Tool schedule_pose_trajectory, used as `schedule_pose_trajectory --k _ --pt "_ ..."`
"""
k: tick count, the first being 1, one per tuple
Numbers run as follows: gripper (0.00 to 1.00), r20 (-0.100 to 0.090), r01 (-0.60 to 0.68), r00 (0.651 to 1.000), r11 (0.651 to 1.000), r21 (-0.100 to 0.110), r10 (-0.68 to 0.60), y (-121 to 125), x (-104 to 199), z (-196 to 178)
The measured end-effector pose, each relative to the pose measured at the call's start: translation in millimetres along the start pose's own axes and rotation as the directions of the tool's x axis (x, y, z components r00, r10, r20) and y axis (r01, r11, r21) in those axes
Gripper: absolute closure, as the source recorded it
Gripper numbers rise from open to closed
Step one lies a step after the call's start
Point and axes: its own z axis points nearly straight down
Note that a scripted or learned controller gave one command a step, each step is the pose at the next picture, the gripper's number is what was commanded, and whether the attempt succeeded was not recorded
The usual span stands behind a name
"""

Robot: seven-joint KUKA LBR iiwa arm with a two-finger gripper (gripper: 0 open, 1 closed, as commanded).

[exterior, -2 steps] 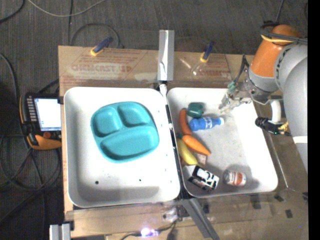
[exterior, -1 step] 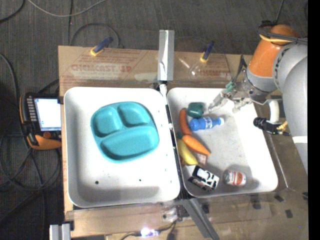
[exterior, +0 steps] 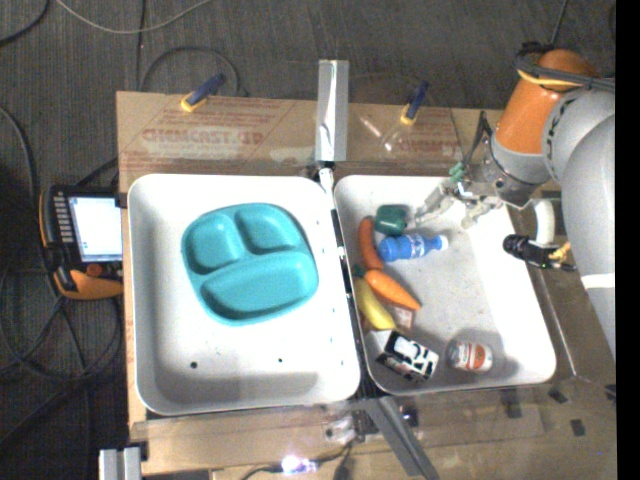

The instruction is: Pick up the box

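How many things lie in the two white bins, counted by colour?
Turquoise: 1, the tray
Green: 1, the block
Blue: 1, the bottle
Orange: 2, the long piece and the carrot
Yellow: 1, the banana
Black and white: 1, the box
Silver and red: 1, the can
Total: 8
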Motion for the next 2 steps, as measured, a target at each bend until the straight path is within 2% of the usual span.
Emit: schedule_pose_trajectory --k 1,2 --pt "1.00 0.016 0.003 1.000 1.000 -0.012 -0.003 0.9 -2.8 -6.6" --pt "0.00 0.006 0.007 1.000 1.000 -0.005 -0.007 1.0 3.1 -5.6"
